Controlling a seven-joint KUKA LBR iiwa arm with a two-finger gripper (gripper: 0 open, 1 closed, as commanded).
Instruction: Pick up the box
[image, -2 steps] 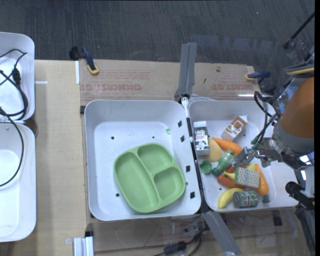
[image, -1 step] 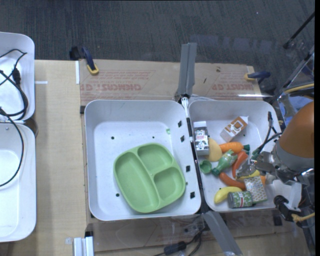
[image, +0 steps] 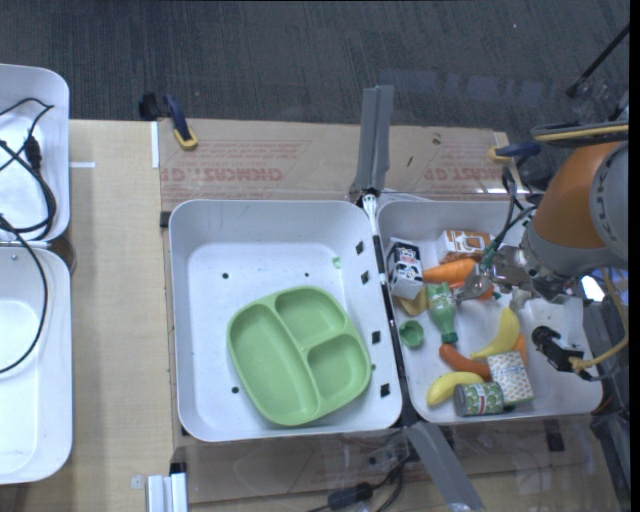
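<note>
The right bin (image: 570, 400) holds three box-like items. A small orange and white box (image: 463, 242) lies at the back. A black and white carton (image: 405, 268) leans against the left wall. A light patterned box (image: 512, 378) sits near the front. My gripper (image: 477, 285) hangs low over the middle of this bin. It points left, just in front of the orange box and right beside a carrot (image: 450, 270). Nothing is visibly held in it.
Around the gripper lie a green bottle (image: 441, 310), a green cap (image: 411, 333), two bananas (image: 503, 336) (image: 452, 385), a red sausage-like item (image: 465, 360) and a can (image: 480, 398). The left bin (image: 200, 250) holds a green divided plate (image: 300, 353).
</note>
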